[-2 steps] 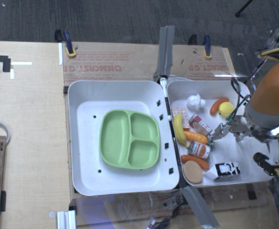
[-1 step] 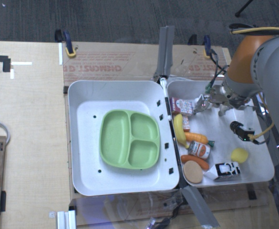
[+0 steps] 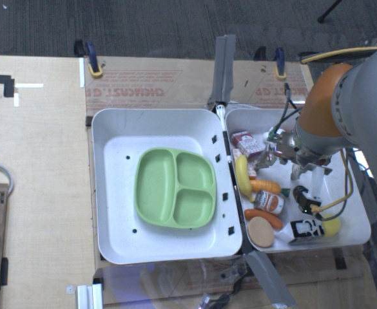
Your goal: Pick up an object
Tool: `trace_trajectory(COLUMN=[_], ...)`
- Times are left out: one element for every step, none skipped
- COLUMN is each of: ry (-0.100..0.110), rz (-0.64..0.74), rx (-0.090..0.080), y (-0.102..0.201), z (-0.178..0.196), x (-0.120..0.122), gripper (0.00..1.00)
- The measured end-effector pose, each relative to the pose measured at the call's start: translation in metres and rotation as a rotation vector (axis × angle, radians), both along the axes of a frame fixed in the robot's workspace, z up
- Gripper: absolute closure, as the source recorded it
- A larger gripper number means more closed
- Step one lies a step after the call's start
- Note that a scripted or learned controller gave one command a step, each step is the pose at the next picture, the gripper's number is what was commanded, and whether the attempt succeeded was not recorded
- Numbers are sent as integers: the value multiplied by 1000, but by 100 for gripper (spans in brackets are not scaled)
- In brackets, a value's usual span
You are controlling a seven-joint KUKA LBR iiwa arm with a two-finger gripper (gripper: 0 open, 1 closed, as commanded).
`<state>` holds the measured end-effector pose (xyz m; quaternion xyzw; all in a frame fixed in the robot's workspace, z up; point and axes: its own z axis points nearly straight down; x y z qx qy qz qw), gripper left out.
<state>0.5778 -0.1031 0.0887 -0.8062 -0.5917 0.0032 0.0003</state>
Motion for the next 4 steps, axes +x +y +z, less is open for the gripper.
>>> trace_trajectory(ry=[1, 4, 10, 3], rz=[-19, -129, -131, -51], rx=[0, 3, 3, 1], y=[-1, 1, 0, 53], z=[0, -1, 4, 99], x=[-12, -51, -51, -1], gripper=[0, 0, 100, 100])
